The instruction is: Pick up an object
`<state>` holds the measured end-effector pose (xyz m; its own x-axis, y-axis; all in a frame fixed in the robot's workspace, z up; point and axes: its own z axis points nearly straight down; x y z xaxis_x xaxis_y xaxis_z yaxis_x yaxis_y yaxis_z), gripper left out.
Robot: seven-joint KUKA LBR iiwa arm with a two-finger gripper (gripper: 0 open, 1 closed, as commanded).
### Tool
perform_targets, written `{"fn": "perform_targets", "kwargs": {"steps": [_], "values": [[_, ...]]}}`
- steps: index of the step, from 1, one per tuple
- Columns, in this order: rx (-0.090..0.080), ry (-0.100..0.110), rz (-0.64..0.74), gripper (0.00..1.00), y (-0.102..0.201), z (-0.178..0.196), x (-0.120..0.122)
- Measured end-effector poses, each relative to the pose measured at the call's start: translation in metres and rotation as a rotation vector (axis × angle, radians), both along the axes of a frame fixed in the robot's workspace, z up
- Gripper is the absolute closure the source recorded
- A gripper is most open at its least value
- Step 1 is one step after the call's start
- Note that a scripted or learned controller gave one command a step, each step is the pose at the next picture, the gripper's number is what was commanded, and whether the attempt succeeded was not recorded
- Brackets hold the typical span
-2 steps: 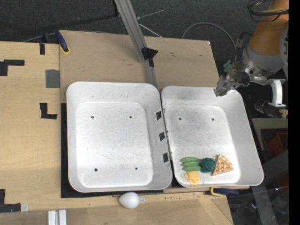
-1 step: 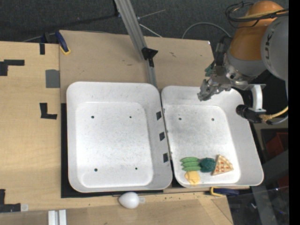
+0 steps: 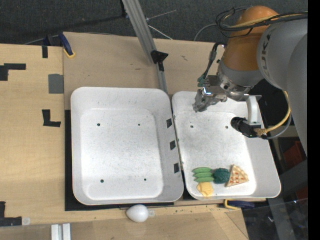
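Arm (image 3: 265,39) reaches in from the right, gripper (image 3: 201,104) hanging over the right bin's (image 3: 220,134) far left corner; I cannot tell how its jaws stand. I log green toy (image 3: 202,173), yellow piece (image 3: 205,188), dark green piece (image 3: 220,174) and waffle wedge (image 3: 236,176) clustered at that bin's near edge, well apart from the gripper, with bare floor between.

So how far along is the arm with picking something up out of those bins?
Done: little that shows. The gripper hangs over the far end of the right bin, with no object visible at its tip. In hand: nothing yet. Left: the whole pick. The green toy, dark green piece, yellow piece and waffle-patterned wedge all lie clustered at the bin's near end, well away from the gripper.
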<state>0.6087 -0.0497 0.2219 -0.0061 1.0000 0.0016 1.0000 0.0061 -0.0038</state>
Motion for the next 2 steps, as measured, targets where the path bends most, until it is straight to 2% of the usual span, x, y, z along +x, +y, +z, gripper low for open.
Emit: {"fn": "perform_targets", "kwargs": {"steps": [1,2], "values": [[0.000,0.000,-0.001,1.00,0.046,0.000,-0.019],[0.000,-0.001,0.001,1.00,0.098,-0.004,-0.019]]}}
